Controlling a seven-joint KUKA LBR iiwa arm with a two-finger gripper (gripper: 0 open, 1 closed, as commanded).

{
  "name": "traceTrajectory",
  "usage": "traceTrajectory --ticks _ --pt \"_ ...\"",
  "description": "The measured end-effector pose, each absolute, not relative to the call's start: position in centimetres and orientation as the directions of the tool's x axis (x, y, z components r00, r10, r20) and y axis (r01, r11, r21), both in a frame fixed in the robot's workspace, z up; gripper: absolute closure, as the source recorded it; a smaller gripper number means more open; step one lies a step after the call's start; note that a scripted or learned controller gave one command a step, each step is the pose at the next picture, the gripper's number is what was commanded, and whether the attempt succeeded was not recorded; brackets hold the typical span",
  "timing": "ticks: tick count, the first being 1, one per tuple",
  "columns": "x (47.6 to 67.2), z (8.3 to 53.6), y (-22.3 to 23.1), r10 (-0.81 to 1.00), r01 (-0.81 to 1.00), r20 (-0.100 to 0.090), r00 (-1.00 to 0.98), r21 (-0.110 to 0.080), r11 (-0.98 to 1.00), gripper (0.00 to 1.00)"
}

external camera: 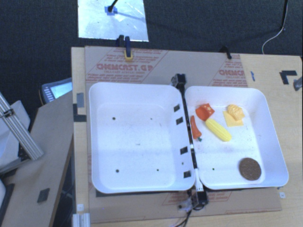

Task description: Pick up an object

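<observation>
The right bin (272, 126) holds several small toy foods. A yellow corn cob (218, 129) lies slantwise near its middle. An orange-red piece (205, 111) sits just above the cob's left end. A thin orange carrot with a green tip (195, 127) lies along the bin's left wall. A pale yellow piece on a flat yellow slice (234, 114) rests toward the back right. A brown round disc (249, 169) lies at the front right.
The left bin (137, 136) stands beside the right one, joined by black clips along the shared wall (182, 126). Both rest on a cardboard sheet (156, 65) on the wooden bench. A shiny square plate (112, 12) lies on the dark floor behind.
</observation>
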State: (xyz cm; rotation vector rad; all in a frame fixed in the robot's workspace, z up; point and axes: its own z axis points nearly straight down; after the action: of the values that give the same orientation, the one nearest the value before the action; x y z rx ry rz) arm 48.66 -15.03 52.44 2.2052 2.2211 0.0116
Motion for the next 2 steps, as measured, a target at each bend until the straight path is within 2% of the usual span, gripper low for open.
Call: traceTrajectory --ticks 2 --pt "48.7 53.5 -1.2 1.000 1.000 0.001 -0.012 0.004 0.012 0.00"
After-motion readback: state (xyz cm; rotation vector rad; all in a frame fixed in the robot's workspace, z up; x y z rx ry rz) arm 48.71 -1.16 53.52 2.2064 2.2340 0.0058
